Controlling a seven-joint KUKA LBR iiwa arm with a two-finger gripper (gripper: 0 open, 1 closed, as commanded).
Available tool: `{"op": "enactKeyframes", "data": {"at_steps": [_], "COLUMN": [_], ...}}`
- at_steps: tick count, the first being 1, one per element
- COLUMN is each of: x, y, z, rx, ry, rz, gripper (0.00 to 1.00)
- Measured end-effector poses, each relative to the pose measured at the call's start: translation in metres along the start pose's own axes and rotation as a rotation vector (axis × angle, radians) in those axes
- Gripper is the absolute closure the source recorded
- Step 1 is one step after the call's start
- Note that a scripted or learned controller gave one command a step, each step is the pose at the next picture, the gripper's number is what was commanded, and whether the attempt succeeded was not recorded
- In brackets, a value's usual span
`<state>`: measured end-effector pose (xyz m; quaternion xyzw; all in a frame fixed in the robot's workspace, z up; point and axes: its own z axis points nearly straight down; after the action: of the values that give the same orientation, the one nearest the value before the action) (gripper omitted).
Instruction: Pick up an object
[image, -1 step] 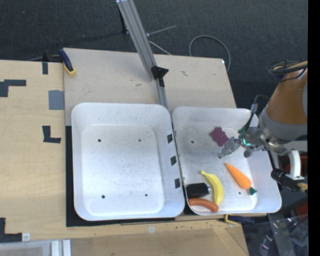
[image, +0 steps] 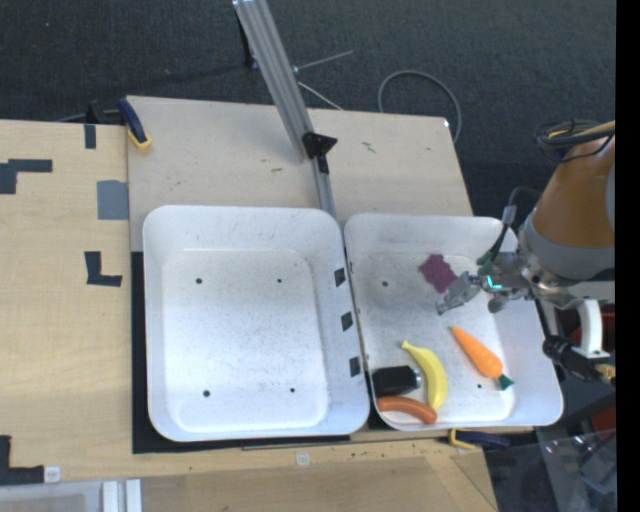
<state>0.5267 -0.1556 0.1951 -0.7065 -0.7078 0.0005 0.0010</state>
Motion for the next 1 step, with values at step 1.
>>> {"op": "enactKeyframes", "data": {"at_steps": [1], "x": [-0.0033], "y": [0.0015], "z": [0.0443], "rx": [0.004], "ry": [0.0], "rz": [0.001], "gripper": [0.0]}}
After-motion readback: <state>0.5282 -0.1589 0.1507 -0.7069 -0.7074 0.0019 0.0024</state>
